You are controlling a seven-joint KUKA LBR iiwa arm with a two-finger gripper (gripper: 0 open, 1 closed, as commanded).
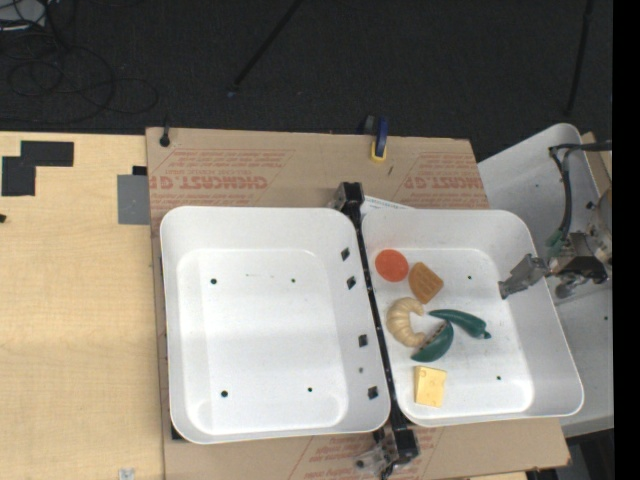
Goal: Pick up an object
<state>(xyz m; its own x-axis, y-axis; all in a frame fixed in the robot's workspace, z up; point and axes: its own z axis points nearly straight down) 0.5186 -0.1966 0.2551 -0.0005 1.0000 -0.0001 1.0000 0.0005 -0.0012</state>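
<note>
The tool (522, 276) hung over the right edge of the right bin (540, 388), its dark fingers pointing in toward the bin's middle. Whether it was open or closed could not be told, and nothing showed between its tips. Behind it, toward the right, sat the arm's wrist with a few cables.

All places below are given from the right bin. There were 2 white bins on the table (70, 308), set side by side and touching along a black clamped seam; the left bin (200, 408) lay just beside the right bin's left wall.

Inside the right bin lay 5 objects, all in its left half and well apart from the tool. 1 red round disc (391, 264) lay near the upper left of the bin floor. 1 brown bread-like piece (425, 282) lay just right of the disc. 1 pale curved piece like a croissant (404, 321) lay below them, close to the left wall. 1 dark green curved thing, shaped like 2 pepper-like lobes (452, 330), touched the pale piece on its right side and reached toward the bin's centre. 1 yellow cheese-like wedge (431, 386) lay nearest the bin's front wall, apart from the rest.

Beneath both bins lay 1 sheet of brown cardboard (250, 173) with red printing, and 1 blue and yellow clamp (379, 138) gripped its far edge, beyond the right bin's back wall.
</note>
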